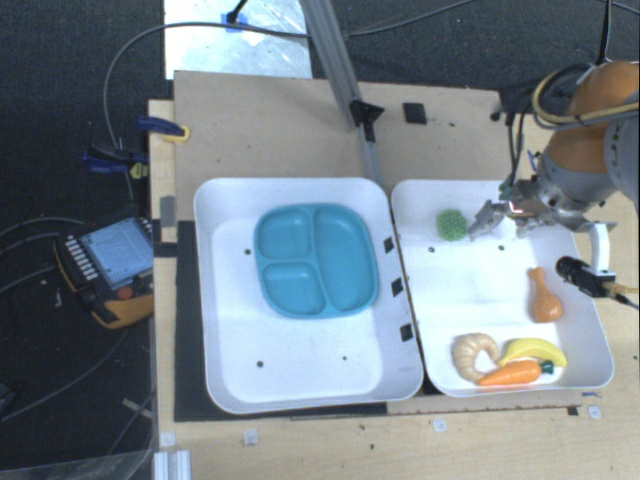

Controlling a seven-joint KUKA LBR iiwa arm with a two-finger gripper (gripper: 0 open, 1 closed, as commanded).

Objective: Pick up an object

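Ball (pixel 452 225), green and bumpy, small, just beside the open, empty claw (pixel 497 215)

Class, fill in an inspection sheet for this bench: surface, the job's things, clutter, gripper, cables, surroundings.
Surface: brown bench bearing a left bin and a right bin.
Job's things: in the right bin, a green ball, an orange drumstick-shaped toy, a croissant, a banana, a carrot.
Clutter: blue divided plate in the left bin.
Gripper: gripper beside the green ball; finger state unclear.
Cables: black cables on the dark floor.
Surroundings: clamps, handheld pendant left of the bench.
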